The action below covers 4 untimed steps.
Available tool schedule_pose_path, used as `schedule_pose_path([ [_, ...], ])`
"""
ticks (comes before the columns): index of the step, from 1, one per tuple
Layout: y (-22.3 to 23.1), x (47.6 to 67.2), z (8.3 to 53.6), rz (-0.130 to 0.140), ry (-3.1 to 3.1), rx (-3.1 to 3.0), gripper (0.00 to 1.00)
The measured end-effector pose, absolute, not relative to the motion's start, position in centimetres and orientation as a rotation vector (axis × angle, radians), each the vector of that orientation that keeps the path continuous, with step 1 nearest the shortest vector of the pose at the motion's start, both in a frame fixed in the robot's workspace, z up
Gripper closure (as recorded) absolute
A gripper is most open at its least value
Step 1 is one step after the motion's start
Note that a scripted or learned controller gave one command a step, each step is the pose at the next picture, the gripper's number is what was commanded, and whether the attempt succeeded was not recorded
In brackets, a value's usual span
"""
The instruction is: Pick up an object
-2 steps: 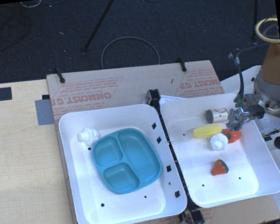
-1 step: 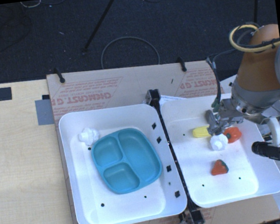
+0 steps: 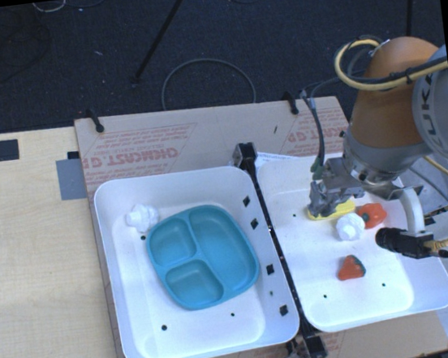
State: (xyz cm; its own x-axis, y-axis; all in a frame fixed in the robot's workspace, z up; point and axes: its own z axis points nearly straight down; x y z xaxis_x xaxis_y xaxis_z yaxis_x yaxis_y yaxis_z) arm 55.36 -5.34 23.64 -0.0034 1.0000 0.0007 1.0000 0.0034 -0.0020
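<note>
My gripper [image 3: 323, 204] reaches down into the right bin [image 3: 322, 300], its tip right at a yellow object [image 3: 331, 211] that peeks out beneath it. Just to the right lie a small white object [image 3: 348, 228] and an orange-red object [image 3: 371, 214]. A red and orange object [image 3: 350, 268] rests nearer the front of the same bin. The gripper's body hides the contact with the yellow object.
The left bin [image 3: 137, 325] carries a blue three-compartment plate [image 3: 201, 255] and a small white object [image 3: 140, 218] at its back left corner. A black divider [image 3: 269, 242] runs between the bins. The arm's grey and orange body [image 3: 395, 110] hangs over the right bin's back right.
</note>
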Motion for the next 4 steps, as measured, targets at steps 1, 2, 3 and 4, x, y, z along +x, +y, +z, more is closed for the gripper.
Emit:
schedule_pose_path([
  [1,0.4,55.7,22.5,0.003,-2.222,-2.213,1.0],
  [2,5.6,57.8,23.0,0.0,-2.225,-2.214,1.0],
  [3,10.9,57.3,22.1,0.004,-2.222,-2.214,1.0],
  [4,10.8,57.3,22.2,0.006,-2.222,-2.217,0.0],
])
